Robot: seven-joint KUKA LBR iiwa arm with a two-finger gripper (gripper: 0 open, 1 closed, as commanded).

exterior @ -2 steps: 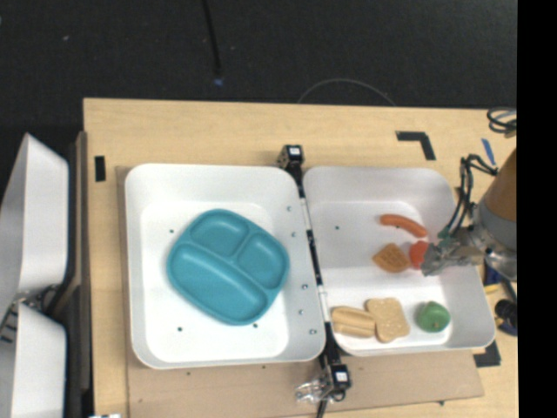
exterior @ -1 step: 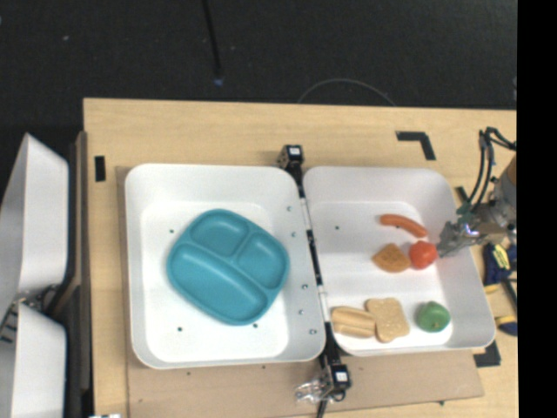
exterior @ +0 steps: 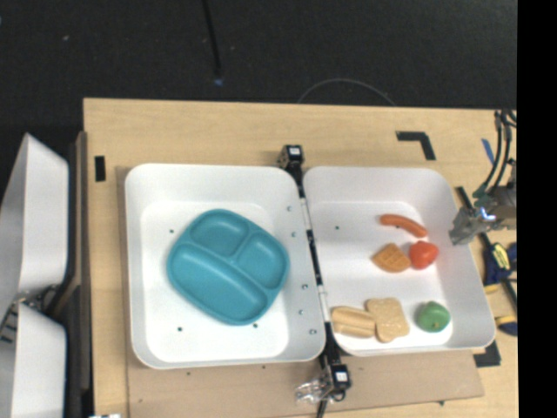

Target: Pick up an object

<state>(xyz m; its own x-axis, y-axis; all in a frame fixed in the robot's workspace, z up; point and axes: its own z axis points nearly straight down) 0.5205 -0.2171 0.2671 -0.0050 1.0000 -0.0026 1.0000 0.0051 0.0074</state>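
The robot's hand (exterior: 463,227), its grip impossible to judge, hovers at the right white bin's (exterior: 348,190) edge, apparently approaching; next it must descend over the small red tomato-like toy (exterior: 424,254).

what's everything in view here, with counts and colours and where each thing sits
bench: 1, tan wood, under both bins
left bin: 1, white, bench left
right bin: 1, white, bench right
plate: 1, teal, divided, in left bin
sausage: 1, orange-red, right bin, far side
waffle: 1, orange, right bin middle
tomato: 1, red, beside waffle
bread roll: 1, tan, right bin near edge
cracker: 1, beige, beside bread roll
green fruit: 1, green, right bin near corner
gripper: 1, grey, over right bin's right rim
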